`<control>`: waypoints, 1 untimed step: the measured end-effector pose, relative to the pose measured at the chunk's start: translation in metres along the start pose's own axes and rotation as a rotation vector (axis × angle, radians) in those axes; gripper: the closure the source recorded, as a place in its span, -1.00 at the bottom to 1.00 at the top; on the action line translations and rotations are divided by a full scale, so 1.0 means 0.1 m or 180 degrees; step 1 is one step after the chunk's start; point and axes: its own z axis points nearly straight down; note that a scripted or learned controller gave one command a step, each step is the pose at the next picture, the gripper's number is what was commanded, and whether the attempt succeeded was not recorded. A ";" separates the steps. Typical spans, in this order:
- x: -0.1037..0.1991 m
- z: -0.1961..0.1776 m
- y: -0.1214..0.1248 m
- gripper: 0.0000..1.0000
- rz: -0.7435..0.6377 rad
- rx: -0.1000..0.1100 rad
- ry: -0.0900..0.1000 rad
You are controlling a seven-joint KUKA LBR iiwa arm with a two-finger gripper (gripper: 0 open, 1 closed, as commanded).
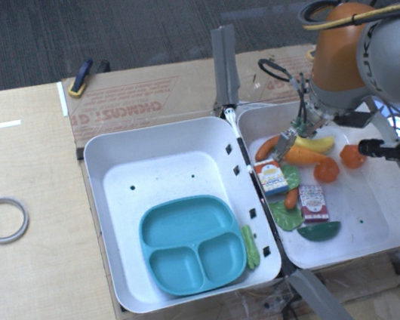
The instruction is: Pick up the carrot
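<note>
The carrot (264,149), a short orange stick, lies near the back left corner of the right bin (396,228), close to the wall between the bins. My gripper (286,143) hangs low over the right bin just to the carrot's right, above a pile of toy food. It sits right beside the carrot's right end, and I cannot make out whether it touches it. The grey arm with its orange band (341,46) reaches in from the right.
Beside the gripper lie a yellow banana (315,145), an orange piece (300,155), two red-orange round fruits (326,170) (352,156), two small cartons (271,179) (312,201) and green items (320,231). The left bin (117,208) holds a teal divided plate (192,243).
</note>
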 end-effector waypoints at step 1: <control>0.00 0.00 0.00 -1.00 0.0000 0.0000 0.0000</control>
